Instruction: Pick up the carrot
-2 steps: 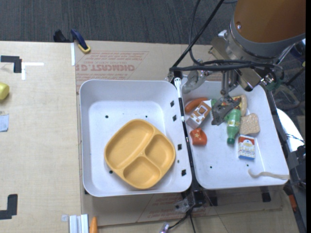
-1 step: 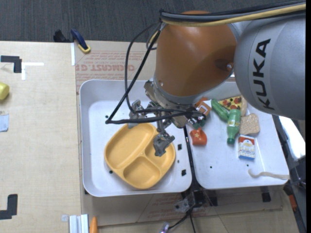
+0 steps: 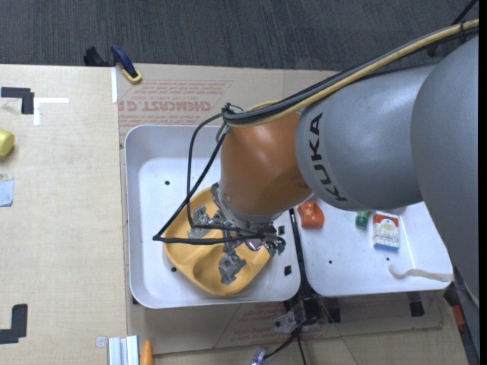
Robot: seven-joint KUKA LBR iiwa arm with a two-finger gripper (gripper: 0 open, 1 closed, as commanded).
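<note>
The arm's jaws hang low in the left bin, over a yellow bowl; whether they are released or clenched cannot be told. No carrot can be made out, so the pick looks undone.

Even, bright overhead light; soft shadows, mild blur
</note>
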